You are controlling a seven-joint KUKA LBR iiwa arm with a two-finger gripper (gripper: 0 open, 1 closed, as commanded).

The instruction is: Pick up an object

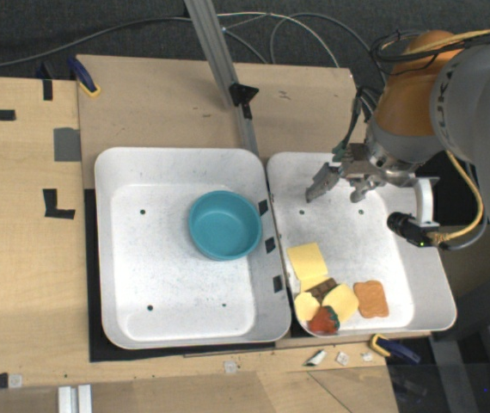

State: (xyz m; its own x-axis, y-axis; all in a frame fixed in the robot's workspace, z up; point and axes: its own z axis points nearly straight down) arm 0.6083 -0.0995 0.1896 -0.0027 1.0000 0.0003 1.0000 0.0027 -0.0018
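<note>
Nothing picked yet: gripper [341, 186] hung spread open & empty above right bin [417, 269], far end. Objs, incl. yellow block [307, 261], sat untouched at near end; whole grasp left.

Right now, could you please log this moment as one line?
gripper: open, nothing held, over right bin | blue bowl: left bin | phase: pre-grasp
</note>
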